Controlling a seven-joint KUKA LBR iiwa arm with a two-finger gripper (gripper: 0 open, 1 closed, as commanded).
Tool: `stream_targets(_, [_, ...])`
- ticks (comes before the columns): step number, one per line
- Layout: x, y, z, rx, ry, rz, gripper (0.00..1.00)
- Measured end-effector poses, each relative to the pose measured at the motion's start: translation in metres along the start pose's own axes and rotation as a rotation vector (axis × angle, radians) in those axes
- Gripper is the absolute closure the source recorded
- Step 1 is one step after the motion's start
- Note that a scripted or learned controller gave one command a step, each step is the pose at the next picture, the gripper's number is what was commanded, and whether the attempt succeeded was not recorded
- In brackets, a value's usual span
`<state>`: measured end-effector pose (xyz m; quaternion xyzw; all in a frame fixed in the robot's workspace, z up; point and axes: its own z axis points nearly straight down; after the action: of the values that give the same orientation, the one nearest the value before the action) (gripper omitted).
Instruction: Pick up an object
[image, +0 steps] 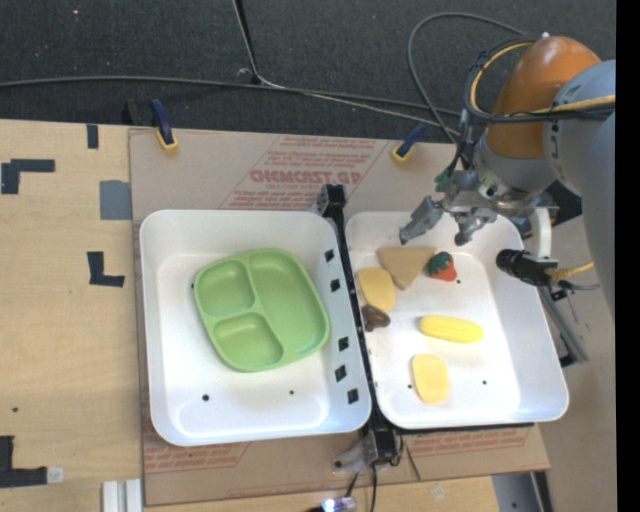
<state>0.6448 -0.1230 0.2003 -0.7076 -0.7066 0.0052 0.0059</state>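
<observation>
Stage: the pick is judged to be at its start; nothing is seen lifted and nothing is seen between the fingers.

Gripper (440, 225): it is held above the far part of the right bin (530, 395), with the two fingers spread apart and nothing between them.

Nearest candidates: a tan wedge-shaped piece (405, 264) and a small red strawberry-like toy (441, 266) are seen just below the fingertips, lying close together on the bin floor.

Other objects in the right bin: a yellow rounded piece (377, 289) is placed beside the wedge, with a small dark brown item (375, 318) touching or just beside its near edge; which of the two cannot be told. A yellow corn cob (451, 329) lies near the middle, and a yellow oval piece (430, 379) lies nearer the front wall.

Left bin (165, 400): a green divided plate (262, 308) is held in it, lying flat.

Done: the arm is positioned over the bin that carries the small objects, and the jaws are opened.

Left: a descent onto one object, a closing of the fingers round it, and a lift clear of the bin floor are all judged to be outstanding.

Likely target: the wedge or the red toy is suggested by the gripper's place, though this cannot be settled from the view.

Risk: the two lie close, so both could be nudged when the fingers come down.
</observation>
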Motion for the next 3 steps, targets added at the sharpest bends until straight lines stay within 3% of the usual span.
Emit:
stream_targets(1, [0.000, 0.003, -0.009, -0.014, -0.002, -0.003, 0.00])
stream_targets(2, [-0.007, 0.008, 0.039, -0.011, -0.002, -0.003, 0.00])
stream_targets(3, [-0.012, 0.004, 0.088, -0.021, -0.001, -0.004, 0.00])
